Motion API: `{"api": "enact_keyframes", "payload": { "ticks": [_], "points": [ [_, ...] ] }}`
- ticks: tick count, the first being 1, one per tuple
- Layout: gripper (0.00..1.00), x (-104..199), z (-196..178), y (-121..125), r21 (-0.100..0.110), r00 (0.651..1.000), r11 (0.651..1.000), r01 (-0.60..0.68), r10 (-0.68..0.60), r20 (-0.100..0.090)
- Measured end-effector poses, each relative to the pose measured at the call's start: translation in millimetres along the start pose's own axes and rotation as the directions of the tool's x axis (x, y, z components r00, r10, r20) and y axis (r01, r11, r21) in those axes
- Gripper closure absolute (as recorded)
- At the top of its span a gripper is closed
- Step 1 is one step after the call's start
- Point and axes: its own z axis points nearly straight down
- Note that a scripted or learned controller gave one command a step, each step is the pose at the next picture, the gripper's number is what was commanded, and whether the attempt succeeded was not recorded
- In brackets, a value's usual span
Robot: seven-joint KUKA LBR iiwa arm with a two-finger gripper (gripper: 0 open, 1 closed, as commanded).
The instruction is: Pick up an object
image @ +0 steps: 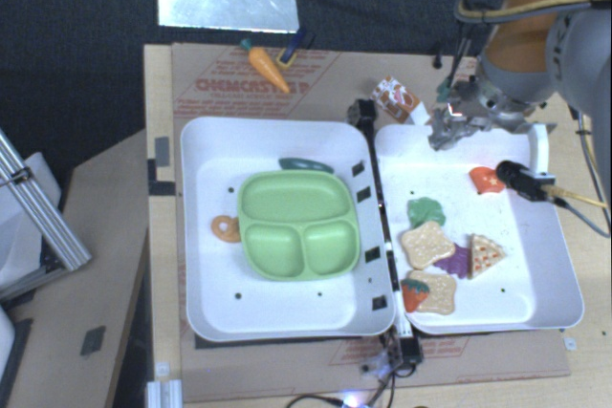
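The left bin (206, 205) holds a green tray (295, 225) and a pretzel (227, 228). The right bin (550, 263) holds toast (426, 245), pizza (486, 253), a strawberry (415, 293) and a red piece (486, 179). The gripper (449, 131) hovers over this bin's far edge; its state cannot be told. A carrot (268, 68) lies on cardboard (325, 81) printed "CHEMCAST".

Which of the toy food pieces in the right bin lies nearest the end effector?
The small red plastic piece: it sits alone near the bin's far right side, closest to the end effector, while the other foods cluster lower.
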Motion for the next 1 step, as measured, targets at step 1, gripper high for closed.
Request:
{"api": "enact_keyframes", "payload": {
  "ticks": [1],
  "points": [
    [1.0, -2.1, -18.0, 4.0, -0.001, 1.0, 1.0, 0.003, -0.003, -0.001]
  ]
}}
